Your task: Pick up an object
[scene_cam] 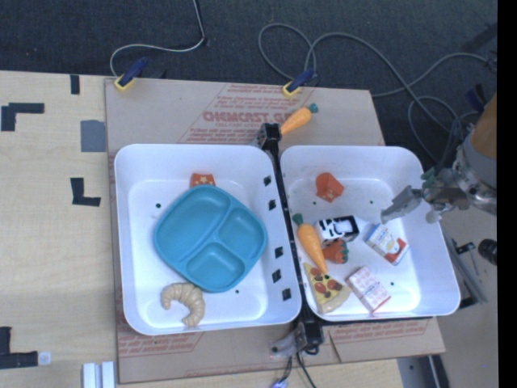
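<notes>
From my feed I see a pale wood bench (48, 241) with black tape marks (81, 191) on its left side, and a cardboard sheet (234, 115) with red print lying flat on it. Behind the bench the floor is dark carpet (81, 14), with grey cables (347, 47) looping across it. The light is even and soft.

The bench (48, 241) bore a cardboard sheet (234, 115); on it sat two bins (133, 241), at nine and three o'clock, and a toy carrot (295, 120) at twelve.
</notes>
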